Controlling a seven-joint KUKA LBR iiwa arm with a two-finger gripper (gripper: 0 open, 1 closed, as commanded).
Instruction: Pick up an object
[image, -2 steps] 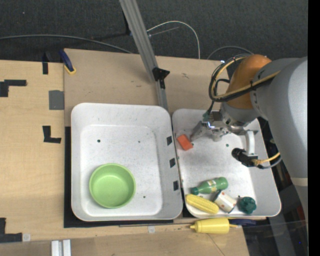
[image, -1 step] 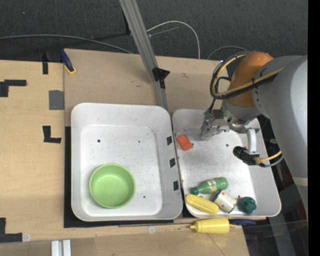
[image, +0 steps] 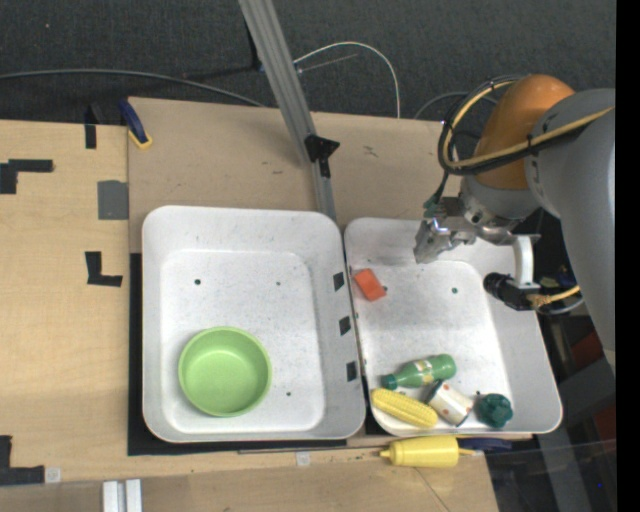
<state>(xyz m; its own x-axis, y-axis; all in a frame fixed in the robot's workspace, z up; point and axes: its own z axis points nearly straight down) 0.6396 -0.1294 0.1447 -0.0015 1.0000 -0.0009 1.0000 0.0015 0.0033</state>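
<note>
While gripper (image: 432, 243) hovers, finger state unclear, orange block (image: 369, 285) lies upper-left to lower-right.

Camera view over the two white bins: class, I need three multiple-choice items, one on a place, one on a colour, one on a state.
1. Where does the green bowl lie?
A. In the left bin, near its front left corner
B. In the right bin, by the bottle
C. On the bare bench

2. What colour is the small block in the right bin?
A. Blue
B. Orange
C. White

3. How does the green bottle rest?
A. Upright on its base
B. Inside the bowl
C. On its side

Answers:
1 A, the bowl sits alone in the left bin's near corner.
2 B, the block by the divider is orange.
3 C, the bottle's length runs flat along the bin floor, above the corn cob.
</note>
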